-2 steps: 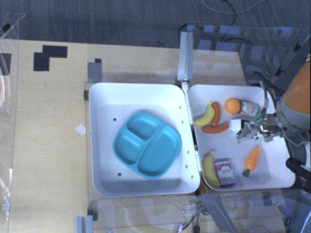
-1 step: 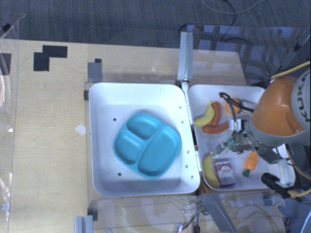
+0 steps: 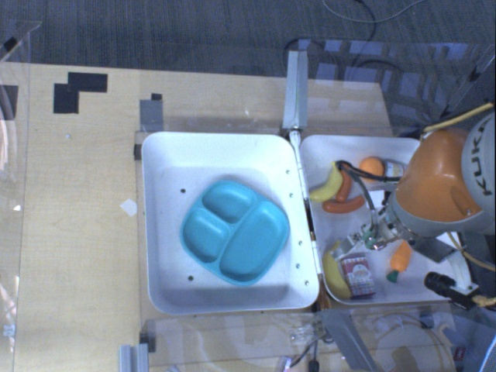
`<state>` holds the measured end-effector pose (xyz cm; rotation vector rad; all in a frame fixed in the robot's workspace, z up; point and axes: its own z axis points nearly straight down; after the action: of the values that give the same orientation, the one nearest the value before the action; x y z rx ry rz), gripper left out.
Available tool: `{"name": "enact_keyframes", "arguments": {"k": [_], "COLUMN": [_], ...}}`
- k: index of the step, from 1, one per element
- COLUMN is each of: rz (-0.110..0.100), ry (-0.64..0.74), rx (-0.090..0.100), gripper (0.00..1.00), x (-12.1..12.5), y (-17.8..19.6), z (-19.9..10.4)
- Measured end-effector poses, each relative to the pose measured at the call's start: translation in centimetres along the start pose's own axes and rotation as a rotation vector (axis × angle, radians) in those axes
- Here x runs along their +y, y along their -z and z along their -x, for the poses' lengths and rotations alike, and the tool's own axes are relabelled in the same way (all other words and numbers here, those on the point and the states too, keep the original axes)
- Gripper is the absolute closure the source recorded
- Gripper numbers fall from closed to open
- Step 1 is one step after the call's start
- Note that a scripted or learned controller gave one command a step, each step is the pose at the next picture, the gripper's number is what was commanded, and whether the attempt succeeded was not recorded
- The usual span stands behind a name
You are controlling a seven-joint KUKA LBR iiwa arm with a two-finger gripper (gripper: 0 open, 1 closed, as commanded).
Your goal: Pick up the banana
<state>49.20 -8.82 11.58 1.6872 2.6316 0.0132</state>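
A yellow banana (image 3: 328,185) lies curved at the back left of the right bin (image 3: 403,143), close to the wall between the bins. A second yellow banana-like fruit (image 3: 333,273) lies at the bin's front left, partly under a red box (image 3: 357,276). My gripper (image 3: 374,235) hangs low over the middle of the right bin, between these two fruits and a little to their right. The orange band of the arm (image 3: 435,183) covers much of the bin behind it.
An orange fruit (image 3: 372,166) and a reddish sausage (image 3: 344,204) lie beside the back banana. A small carrot (image 3: 399,259) rests right of the gripper. The left bin (image 3: 163,208) holds a blue divided plate (image 3: 235,231).
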Motion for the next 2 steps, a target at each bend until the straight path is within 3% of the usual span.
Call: {"name": "enact_keyframes", "arguments": {"k": [1, 2], "rz": [0.022, 0.023], "ry": [0.523, 0.781], "rx": [-0.022, -0.031], "gripper": [0.00, 0.00], "x": [0.74, 0.89], "y": [-1.40, -1.43], "z": [0.65, 0.67]}}
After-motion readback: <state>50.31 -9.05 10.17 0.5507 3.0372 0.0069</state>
